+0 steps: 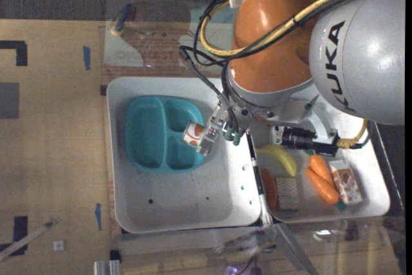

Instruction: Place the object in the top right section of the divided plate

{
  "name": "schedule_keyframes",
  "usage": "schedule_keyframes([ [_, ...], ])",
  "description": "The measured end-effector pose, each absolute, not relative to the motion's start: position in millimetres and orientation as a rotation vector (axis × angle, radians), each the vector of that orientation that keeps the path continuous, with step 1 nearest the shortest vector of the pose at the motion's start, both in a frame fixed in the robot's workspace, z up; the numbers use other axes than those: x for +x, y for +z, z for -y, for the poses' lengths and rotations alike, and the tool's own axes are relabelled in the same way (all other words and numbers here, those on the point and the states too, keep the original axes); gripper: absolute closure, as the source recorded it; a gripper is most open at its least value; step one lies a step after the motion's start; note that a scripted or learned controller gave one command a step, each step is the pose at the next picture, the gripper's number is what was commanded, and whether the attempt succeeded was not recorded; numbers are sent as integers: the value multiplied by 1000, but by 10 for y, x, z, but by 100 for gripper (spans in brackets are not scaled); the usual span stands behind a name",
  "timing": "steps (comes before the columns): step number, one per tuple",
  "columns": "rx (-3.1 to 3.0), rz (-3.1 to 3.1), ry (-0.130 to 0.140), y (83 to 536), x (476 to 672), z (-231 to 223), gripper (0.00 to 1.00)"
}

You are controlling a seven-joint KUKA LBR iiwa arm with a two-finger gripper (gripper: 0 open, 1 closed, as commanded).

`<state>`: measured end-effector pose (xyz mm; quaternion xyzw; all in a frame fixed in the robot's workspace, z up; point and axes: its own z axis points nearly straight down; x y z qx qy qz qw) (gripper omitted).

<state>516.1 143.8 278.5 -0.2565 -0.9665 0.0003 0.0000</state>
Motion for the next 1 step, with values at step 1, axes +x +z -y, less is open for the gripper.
schedule_keyframes([
  [1, -611, 3080, 1, 2483, 4804, -837, 100],
])
